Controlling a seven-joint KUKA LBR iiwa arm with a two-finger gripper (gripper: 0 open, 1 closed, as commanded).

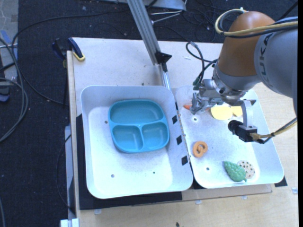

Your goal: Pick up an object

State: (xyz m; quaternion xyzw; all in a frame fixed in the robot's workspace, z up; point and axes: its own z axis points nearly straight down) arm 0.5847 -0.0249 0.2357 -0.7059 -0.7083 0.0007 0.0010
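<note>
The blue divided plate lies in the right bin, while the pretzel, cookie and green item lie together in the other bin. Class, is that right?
Not quite. The camera view shows the blue divided plate in the left bin, not the right. The pretzel, cookie and green item do lie together in the other bin.

Blue tray [139, 126] — orange pretzel [200, 149]

Bright, even overhead light; soft shadows, slightly grainy, mild blur.

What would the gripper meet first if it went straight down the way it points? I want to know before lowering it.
Probably the small orange piece beside the gripper, else the right white bin; depth is unclear.
</note>
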